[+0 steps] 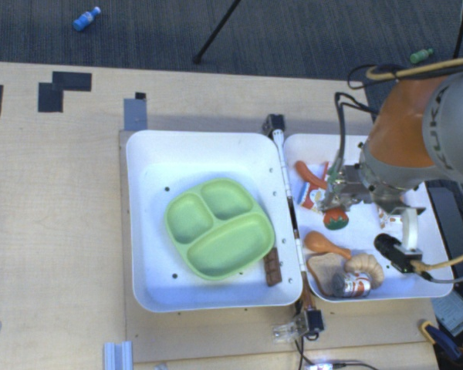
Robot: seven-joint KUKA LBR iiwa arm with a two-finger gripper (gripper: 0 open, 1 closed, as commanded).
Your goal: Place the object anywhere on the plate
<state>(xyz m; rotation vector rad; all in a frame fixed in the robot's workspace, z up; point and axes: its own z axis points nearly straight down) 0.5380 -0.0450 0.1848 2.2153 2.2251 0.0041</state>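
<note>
Resting in white bin (150,206): glossy three-compartment green plate (220,227)

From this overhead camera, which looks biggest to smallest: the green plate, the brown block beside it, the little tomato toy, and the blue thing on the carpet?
1. Green plate, far the largest.
2. Brown block.
3. Tomato toy and blue thing look about alike. The blue one lies farther from the camera, so I won't rank them.
</note>
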